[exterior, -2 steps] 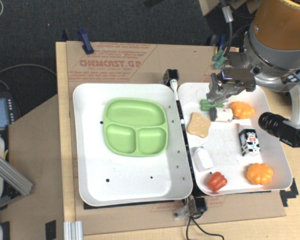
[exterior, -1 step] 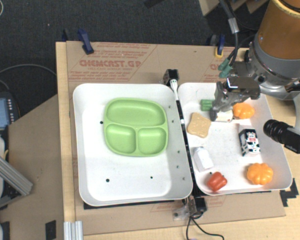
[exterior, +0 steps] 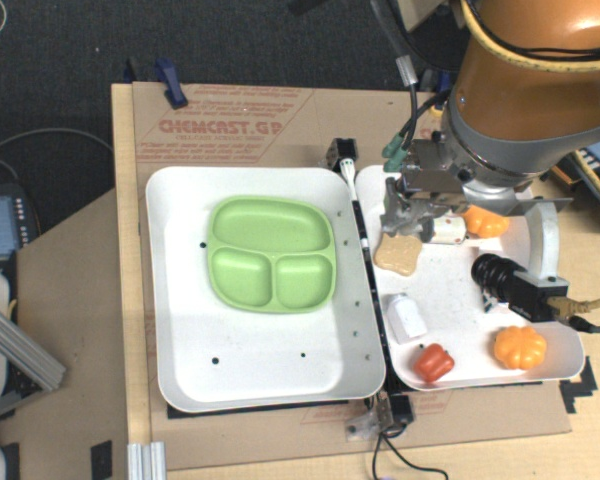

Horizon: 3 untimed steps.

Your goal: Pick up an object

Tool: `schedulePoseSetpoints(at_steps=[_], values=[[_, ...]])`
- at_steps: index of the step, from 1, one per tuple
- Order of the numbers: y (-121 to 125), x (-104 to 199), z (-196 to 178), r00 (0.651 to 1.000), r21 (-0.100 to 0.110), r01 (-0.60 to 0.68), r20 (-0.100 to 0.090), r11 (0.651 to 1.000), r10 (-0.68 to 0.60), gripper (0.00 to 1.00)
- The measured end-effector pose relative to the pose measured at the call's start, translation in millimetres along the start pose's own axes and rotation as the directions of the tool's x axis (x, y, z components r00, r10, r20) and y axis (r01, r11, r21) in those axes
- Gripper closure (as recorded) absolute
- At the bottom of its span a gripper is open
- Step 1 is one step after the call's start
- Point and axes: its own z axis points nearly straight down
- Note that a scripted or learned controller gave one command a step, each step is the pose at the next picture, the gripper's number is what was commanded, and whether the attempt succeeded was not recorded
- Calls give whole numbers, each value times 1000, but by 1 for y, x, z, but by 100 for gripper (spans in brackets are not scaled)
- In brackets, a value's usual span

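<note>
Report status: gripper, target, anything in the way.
Gripper low in right bin, over tan piece. Grasp unconfirmed. White block, red pepper nearby, apart.

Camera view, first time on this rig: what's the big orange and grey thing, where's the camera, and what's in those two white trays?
The orange and grey bulk is a robot arm, reaching in from the right. The one camera is fixed above the bench, looking down at a slant. The arm's tool hangs over the right bin's far end, beside a tan slab. I cannot tell whether it holds anything. That bin also holds a small white piece, a red pepper, an orange pumpkin and another orange item. The left bin holds a green divided plate.
</note>
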Motion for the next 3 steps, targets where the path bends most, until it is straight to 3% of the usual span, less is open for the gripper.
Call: schedulePoseSetpoints(at_steps=[1,2,3], values=[[0,-74,-34,1000,-13,-12,2,1000,12,100],[-1,-142,-19,1000,-3,-12,2,1000,12,100],[0,-50,67,1000,4,5,-2,1000,-5,100]])
